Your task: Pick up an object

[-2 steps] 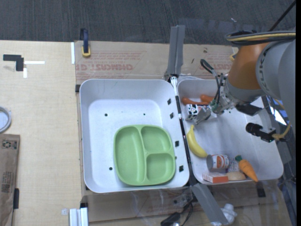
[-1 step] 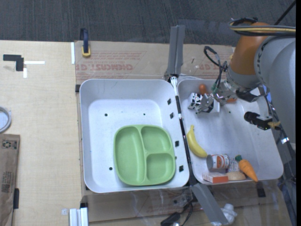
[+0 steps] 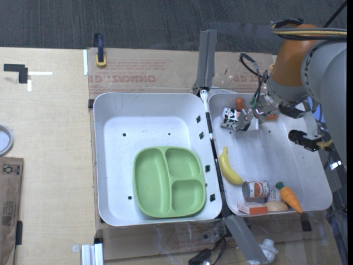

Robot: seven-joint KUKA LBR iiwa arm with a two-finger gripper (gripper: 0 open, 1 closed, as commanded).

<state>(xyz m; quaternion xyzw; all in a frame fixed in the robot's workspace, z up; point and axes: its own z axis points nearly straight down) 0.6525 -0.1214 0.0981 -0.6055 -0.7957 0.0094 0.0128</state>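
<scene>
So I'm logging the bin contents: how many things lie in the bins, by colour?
Green: 1, divided plate
Yellow: 1, banana
Orange: 1, toy carrot
Black-and-white: 1, cow toy
Red-labelled: 1, can
Total: 5; others near the can are unclear.

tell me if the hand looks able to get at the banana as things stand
Probably yes. The banana lies alone on bare floor at the left wall of the right bin, nothing on top of it. The hand sits in the same bin by the black-and-white toy. The wall beside the banana could crowd a finger.
</scene>
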